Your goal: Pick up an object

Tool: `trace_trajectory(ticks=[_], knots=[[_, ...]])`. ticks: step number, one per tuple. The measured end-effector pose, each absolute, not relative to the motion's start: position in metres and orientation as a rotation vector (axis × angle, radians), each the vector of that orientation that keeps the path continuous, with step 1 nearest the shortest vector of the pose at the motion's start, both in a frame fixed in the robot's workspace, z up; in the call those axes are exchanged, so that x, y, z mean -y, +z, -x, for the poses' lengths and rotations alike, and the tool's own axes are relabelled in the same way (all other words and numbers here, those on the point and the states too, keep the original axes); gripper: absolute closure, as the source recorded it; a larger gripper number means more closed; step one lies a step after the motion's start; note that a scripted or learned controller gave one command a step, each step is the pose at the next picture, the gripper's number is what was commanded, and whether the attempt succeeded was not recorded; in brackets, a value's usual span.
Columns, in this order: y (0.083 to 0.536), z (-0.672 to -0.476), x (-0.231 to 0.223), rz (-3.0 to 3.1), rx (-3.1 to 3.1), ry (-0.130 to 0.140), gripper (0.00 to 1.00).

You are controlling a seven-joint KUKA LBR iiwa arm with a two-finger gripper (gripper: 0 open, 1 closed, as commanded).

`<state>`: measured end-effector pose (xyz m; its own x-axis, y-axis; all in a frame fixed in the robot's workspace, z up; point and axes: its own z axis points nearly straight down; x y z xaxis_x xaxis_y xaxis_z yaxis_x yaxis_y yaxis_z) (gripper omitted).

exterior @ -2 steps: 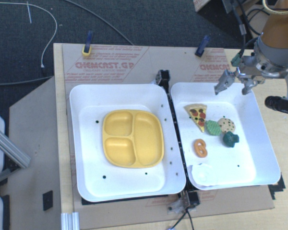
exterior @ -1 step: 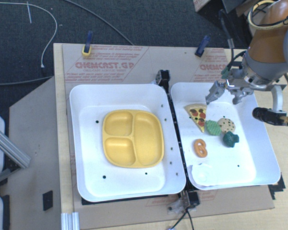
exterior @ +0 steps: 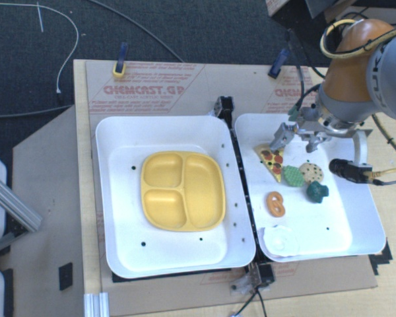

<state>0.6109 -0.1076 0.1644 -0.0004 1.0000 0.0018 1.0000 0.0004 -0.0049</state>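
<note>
The left bin holds a yellow divided plate, while in the right bin the claw hangs with fingers spread, holding nothing, just above the pizza slice, the nearest toy.

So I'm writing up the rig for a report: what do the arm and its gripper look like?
The arm is grey with a glossy orange band above the wrist and a yellowish cable looped at its top. Below sits a grey metal gripper with thin metallic fingers and dark cabling beside it. A black cylindrical part with a wire juts out on the right.
</note>
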Motion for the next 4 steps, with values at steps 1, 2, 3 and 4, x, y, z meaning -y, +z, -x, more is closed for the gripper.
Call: trace_trajectory(ticks=[1,2,3,4], knots=[[0.101,-0.607,0.107,2.216,2.216,0.006,0.00],[0.117,-0.609,0.107,2.221,2.221,-0.002,1.00],[0.181,-0.613,0.105,2.224,2.227,-0.007,1.00],[0.226,-0.615,0.109,2.223,2.226,-0.006,1.00]])
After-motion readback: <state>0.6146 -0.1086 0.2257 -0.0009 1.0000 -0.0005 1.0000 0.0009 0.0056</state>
